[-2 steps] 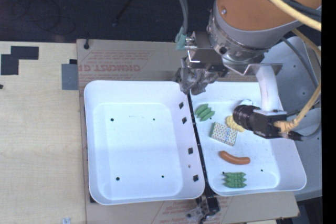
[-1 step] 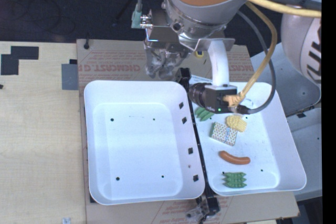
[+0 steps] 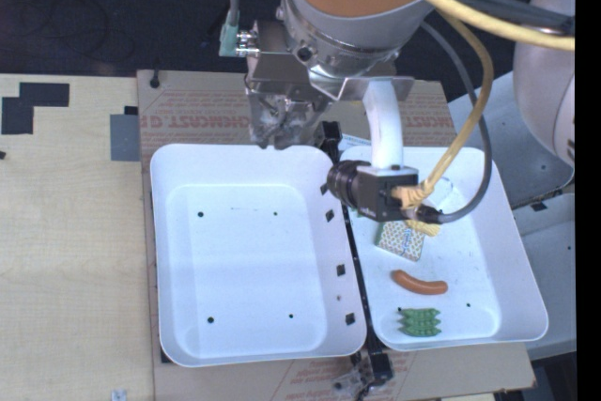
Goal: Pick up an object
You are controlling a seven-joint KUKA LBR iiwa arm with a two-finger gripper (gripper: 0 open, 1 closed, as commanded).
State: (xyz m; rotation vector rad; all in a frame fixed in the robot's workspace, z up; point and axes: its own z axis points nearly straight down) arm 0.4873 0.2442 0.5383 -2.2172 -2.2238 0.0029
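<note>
Reaching in from 3 o'clock, the grey arm with its orange band is seen above the far rim of the bins. The gripper is positioned over the 12 o'clock edge of the left bin; whether anything is pinched cannot be told. In the right bin three items are lodged: a patterned square packet at centre, tilted; an orange sausage-shaped toy just at its 6 o'clock; a green ridged piece near the 6 o'clock rim.
</note>
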